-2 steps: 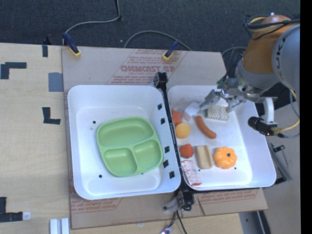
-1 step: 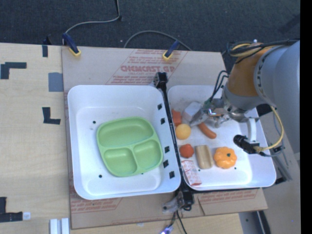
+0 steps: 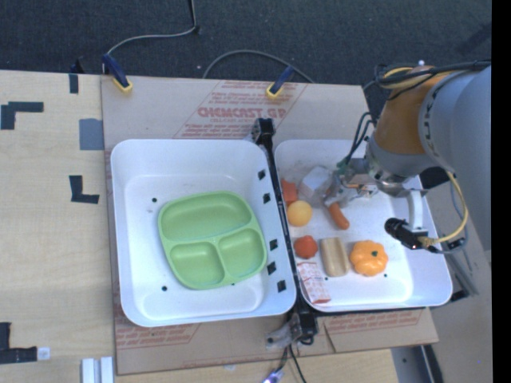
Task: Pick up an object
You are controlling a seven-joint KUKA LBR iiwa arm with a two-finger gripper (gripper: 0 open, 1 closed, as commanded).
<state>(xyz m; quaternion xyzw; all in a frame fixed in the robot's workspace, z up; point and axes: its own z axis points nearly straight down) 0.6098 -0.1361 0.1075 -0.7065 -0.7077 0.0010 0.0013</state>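
two white bins point(image 3: 128, 214) on cardboard; fingers point(image 3: 334, 198) over right bin's carrot point(image 3: 339, 217), grip state unclear.

left bin point(image 3: 128, 214): divided tray point(image 3: 211, 239) | right bin point(image 3: 423, 282): food items, gripper point(image 3: 339, 191) above

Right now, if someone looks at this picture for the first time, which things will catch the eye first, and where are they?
The green divided plate stands out most, lying alone in the left bin. Next comes the grey arm with its orange band, reaching from the right over the right bin, its gripper low near a small carrot. Along the bin's near side sit bright toy foods, among them an orange pumpkin and a yellow ball.
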